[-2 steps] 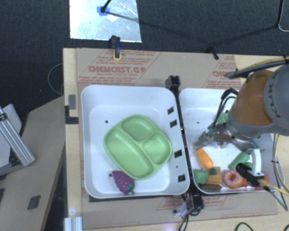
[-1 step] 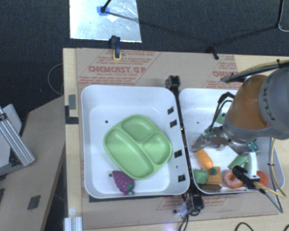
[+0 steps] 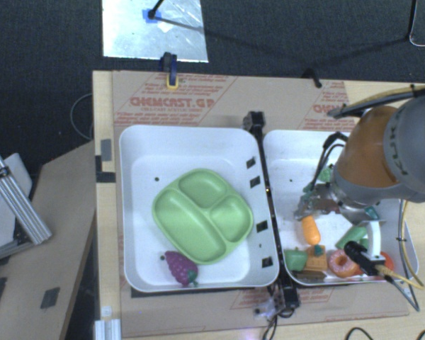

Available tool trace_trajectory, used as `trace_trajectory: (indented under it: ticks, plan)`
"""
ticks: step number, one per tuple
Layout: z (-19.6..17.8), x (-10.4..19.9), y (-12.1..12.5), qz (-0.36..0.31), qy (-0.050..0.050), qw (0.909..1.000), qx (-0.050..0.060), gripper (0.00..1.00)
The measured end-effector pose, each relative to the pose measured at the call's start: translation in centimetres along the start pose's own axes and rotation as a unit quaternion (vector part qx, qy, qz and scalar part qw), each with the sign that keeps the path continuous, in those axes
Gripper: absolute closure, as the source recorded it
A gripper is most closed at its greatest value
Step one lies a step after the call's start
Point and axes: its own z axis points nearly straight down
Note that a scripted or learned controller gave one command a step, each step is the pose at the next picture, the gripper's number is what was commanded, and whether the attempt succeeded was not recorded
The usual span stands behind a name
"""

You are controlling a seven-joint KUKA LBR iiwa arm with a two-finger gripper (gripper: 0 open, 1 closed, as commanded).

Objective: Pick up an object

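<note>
the gripper [image 3: 313,205] hangs low in the right bin [image 3: 290,144], near its left wall, and the bulky grey and orange arm [image 3: 382,154] covers much of the bin's right half. whether the gripper is open or closed cannot be told, and nothing shows in its grasp. just below it lies an orange carrot-shaped toy [image 3: 310,230], smooth and rounded. along the bin's near edge other toys crowd together: a frosted doughnut [image 3: 338,263], a green leafy piece [image 3: 295,258] in the corner, a brown-orange lump [image 3: 316,262] hard to make out, and a green wedge [image 3: 357,234] partly hidden by the robot. the left bin [image 3: 138,161] holds a glossy pale green divided plate [image 3: 202,214], with a knobbly purple grape bunch [image 3: 180,266] touching the plate's near rim.
</note>
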Motion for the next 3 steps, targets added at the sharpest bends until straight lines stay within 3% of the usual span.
trace_trajectory:
  ticks: [2,3]
  plan:
    - [-11.0,-0.2,-0.4,-0.002,-0.001,1.0,-0.002,1.0]
    - [-13.1,-0.2,-0.3,-0.002,-0.001,1.0,-0.001,1.0]
